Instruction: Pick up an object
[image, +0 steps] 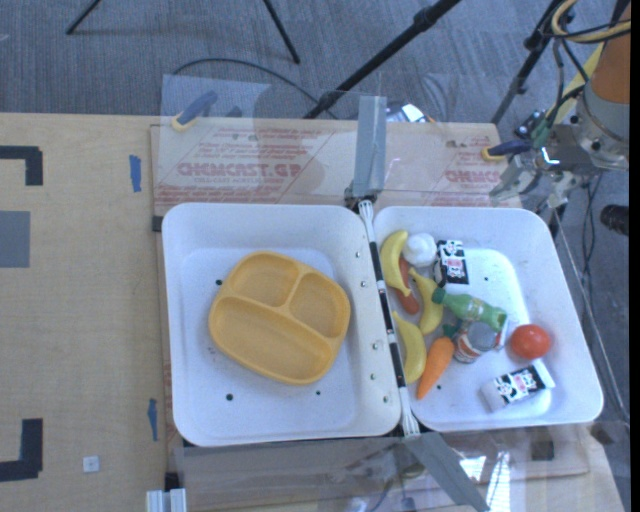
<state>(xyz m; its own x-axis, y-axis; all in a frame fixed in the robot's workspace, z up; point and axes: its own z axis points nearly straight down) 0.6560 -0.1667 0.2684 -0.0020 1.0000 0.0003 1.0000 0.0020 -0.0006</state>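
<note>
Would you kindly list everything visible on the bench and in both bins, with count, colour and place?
bins: 2, white, side by side on the bench
divided plate: 1, yellow, left bin
bananas: 3, yellow, right bin, along its left wall
carrot: 1, orange, right bin, near front
bottle: 1, green, right bin centre
tomato: 1, red, right bin, right side
cartons: 2, white with black print, right bin, front right and back
gripper: 1, grey, above right bin's back right corner
</note>
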